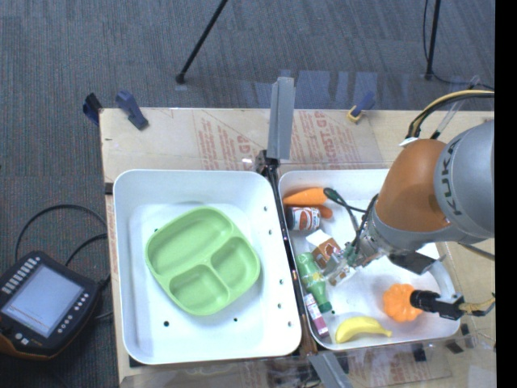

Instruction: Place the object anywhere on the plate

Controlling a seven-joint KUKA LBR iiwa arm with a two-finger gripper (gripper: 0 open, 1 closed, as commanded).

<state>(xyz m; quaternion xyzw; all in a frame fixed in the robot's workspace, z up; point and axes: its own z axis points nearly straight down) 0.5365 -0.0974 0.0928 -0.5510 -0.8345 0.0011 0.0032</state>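
In the left bin [129,217] the green plate [202,259] lies with its three compartments bare, so by this view nothing has been delivered and the placing itself is wholly undone. Across the divider, the right bin [448,277] holds a carrot [305,196], a small can [305,217], a green bottle [313,277], a banana [361,328] and an orange toy [401,302]. The gripper [343,267] is low among the clutter beside the bottle; whether it grips anything, or which object it will take, cannot be told. The pick, the carry and the release seem all left.
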